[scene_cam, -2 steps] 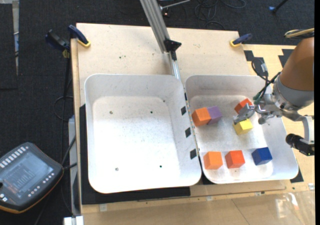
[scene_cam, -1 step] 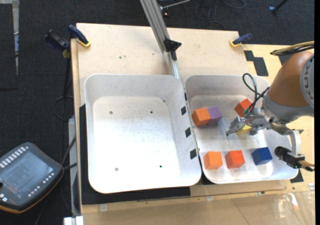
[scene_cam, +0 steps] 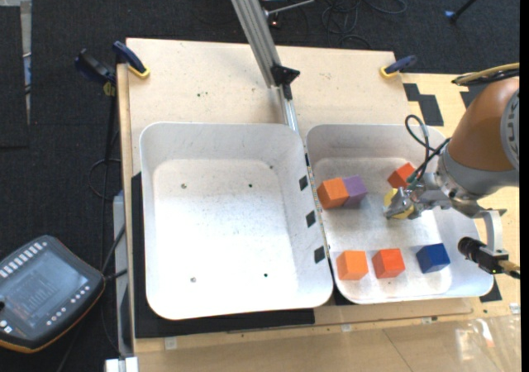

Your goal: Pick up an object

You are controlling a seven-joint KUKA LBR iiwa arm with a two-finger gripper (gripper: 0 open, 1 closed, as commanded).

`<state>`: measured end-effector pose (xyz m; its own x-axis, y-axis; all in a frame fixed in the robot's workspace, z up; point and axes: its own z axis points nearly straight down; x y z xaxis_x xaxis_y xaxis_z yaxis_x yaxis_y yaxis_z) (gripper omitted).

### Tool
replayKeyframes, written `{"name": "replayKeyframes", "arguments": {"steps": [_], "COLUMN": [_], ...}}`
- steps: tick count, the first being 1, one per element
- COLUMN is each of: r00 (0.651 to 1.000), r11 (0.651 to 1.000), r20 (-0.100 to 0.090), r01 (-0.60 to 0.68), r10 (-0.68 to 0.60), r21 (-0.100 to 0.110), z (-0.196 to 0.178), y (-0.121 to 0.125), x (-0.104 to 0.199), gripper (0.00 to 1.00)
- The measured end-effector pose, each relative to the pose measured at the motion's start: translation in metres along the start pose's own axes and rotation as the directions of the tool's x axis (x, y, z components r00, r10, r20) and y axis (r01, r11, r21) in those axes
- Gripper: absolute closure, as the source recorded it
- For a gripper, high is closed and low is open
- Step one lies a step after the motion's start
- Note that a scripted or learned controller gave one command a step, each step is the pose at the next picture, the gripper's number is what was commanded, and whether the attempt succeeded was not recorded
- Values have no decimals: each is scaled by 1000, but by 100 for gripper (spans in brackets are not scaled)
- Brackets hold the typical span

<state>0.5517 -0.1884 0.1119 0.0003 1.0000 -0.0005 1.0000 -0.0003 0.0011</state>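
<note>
Left bin (scene_cam: 165,197) bare white; right bin (scene_cam: 364,143) holds an orange cube (scene_cam: 332,192) touching a purple cube (scene_cam: 355,188), both left of the fingers. Gripper (scene_cam: 400,205) sits low in the right bin with a red-orange cube (scene_cam: 402,174) just behind its tips; finger state cannot be told, tips blurred. Below: orange cube (scene_cam: 353,264), red cube (scene_cam: 388,262), blue cube (scene_cam: 432,257), all apart from the tips.

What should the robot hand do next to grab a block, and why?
Probably drop straight down a little. The hand sits low in the right bin, right beside a red-orange block, and no block shows between its fingers. The other blocks lie farther off, so that one looks like the nearest target.
</note>
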Motion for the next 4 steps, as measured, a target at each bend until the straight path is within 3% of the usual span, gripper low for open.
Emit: {"name": "replayKeyframes", "arguments": {"steps": [2,3,4], "r00": [1000,1000,1000], "r11": [1000,1000,1000], "r20": [3,1,-2], "r01": [3,3,9], "r10": [-3,-3,-9], "r21": [-6,0,-1], "z": [-124,-125,-134], "y": [-2,-1,14], "x": [-1,0,50], "gripper": [100,100,100]}}
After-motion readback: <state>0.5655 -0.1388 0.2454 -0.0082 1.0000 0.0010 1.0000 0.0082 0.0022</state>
